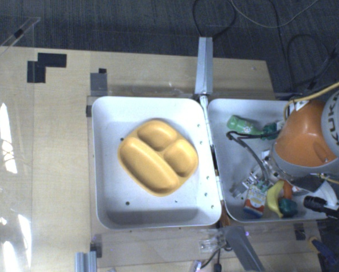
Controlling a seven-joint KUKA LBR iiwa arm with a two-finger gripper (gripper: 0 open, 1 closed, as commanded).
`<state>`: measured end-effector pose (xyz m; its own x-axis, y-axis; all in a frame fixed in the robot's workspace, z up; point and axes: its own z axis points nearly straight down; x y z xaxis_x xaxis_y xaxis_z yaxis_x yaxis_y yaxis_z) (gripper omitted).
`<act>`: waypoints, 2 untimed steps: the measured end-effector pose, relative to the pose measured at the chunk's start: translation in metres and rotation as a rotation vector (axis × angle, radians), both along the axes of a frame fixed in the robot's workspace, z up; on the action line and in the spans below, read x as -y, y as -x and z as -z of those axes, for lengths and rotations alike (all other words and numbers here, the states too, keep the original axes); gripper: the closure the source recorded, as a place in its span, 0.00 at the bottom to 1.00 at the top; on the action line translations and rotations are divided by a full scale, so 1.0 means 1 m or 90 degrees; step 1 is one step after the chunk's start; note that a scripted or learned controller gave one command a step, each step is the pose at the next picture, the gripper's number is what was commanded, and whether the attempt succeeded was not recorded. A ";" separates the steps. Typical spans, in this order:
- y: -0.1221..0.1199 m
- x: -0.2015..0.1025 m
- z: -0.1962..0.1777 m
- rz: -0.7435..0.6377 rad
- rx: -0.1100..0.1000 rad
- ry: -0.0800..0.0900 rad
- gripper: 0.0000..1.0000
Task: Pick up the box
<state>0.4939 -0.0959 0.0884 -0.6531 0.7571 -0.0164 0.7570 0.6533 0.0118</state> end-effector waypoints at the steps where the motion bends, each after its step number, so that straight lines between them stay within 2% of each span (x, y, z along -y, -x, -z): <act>1: -0.003 -0.002 -0.009 0.000 0.001 -0.002 1.00; 2: -0.003 -0.002 -0.009 0.000 0.001 -0.002 0.00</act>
